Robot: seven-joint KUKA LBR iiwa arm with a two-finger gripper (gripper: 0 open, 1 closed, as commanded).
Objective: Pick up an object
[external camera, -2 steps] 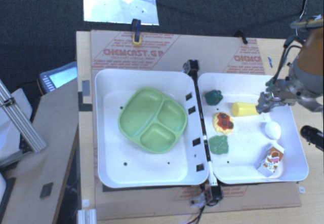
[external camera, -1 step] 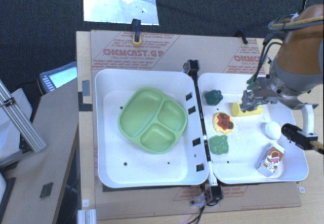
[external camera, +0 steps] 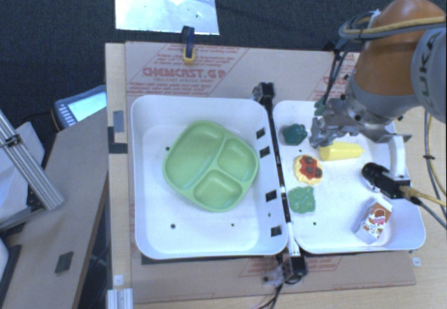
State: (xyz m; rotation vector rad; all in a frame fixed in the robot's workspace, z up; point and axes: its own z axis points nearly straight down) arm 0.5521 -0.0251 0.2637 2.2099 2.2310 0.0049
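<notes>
Small carton [external camera: 374, 222] near right; end effector [external camera: 323, 134] down by yellow block [external camera: 341, 152] in right bin [external camera: 412, 234], opening unclear; centre on block before closing.

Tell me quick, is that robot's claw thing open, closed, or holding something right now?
End effector: cannot be told; it sits low in the right bin beside the yellow block, with nothing visibly held.
</notes>
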